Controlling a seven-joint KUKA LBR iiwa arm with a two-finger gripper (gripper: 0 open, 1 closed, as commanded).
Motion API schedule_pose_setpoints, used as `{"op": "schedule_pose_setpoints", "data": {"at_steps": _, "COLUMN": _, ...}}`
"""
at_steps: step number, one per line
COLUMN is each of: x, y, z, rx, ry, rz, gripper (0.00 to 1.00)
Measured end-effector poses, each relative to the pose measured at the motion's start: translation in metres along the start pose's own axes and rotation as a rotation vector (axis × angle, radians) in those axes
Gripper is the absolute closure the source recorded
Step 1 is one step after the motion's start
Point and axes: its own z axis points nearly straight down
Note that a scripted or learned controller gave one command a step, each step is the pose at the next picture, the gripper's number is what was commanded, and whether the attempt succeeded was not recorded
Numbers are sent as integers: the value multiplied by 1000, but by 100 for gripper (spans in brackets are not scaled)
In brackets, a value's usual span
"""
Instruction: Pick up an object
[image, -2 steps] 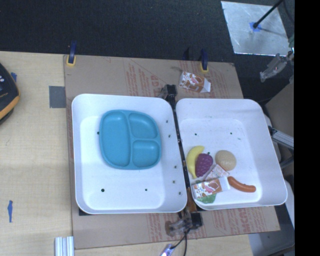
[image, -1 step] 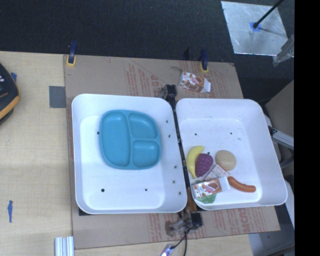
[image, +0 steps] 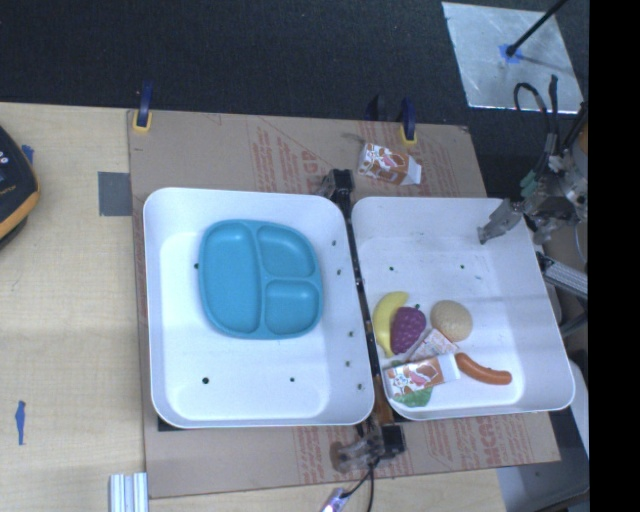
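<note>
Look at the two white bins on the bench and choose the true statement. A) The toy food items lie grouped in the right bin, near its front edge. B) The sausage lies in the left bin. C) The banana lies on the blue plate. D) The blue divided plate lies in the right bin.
A: the banana, grapes, sausage and a small packet cluster in the right bin, while the blue divided plate sits alone in the left bin.

No text can be read: the red print on the cardboard (image: 300, 160) left of the gripper (image: 497, 226) is too blurred.
</note>
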Motion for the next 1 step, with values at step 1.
{"op": "schedule_pose_setpoints", "data": {"at_steps": 1, "x": -1, "y": -16, "z": -123, "rx": -5, "ry": -2, "rz": 1, "gripper": 0}}
